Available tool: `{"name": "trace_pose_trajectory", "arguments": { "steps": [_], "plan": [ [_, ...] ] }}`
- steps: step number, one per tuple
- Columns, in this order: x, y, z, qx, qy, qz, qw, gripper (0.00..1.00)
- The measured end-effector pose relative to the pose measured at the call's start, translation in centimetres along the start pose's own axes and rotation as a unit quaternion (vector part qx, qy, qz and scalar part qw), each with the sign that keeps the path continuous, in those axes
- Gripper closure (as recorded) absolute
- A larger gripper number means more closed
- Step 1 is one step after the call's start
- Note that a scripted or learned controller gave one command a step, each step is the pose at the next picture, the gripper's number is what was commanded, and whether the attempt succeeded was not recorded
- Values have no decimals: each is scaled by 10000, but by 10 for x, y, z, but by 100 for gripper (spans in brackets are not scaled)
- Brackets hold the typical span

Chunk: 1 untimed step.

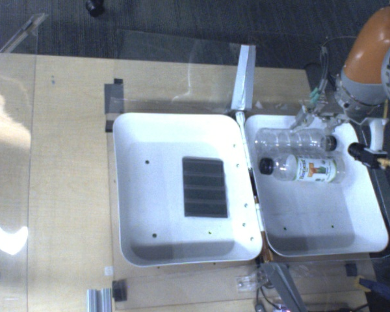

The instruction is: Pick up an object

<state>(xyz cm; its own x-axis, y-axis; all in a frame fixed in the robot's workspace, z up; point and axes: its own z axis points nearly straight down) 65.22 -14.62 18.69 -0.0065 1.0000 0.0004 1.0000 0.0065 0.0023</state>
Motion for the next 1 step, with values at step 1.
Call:
{"name": "trace_pose_trajectory", "arguments": {
  "steps": [1],
  "plan": [
    [26,-3,51,-52,-12,-425,9991,0]
  ]
}}
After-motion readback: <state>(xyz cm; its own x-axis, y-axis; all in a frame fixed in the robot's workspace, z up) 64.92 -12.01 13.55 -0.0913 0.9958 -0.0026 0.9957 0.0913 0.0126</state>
